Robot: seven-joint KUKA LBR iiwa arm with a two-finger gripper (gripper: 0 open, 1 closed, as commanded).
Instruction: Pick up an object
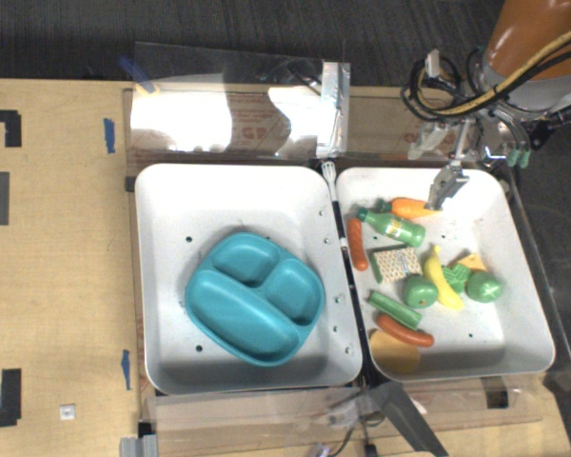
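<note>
Since the gripper hangs by the carrot, fingers' state untellable, I'd pinch its light, slick, rigid middle

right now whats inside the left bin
A teal divided plate lies in the left bin, tilted off square, with nothing visible in its compartments. Whatever bin floor lies under the plate is covered.

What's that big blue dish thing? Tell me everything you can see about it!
The teal tray looks like smooth plastic, with rounded corners and three compartments: two smaller ones toward the back and one long one in front. It lies flat and right side up, turned at a slant, near the middle of the left white bin, resting on its floor. Its compartments hold nothing, and the toy food lies in the other bin.
</note>
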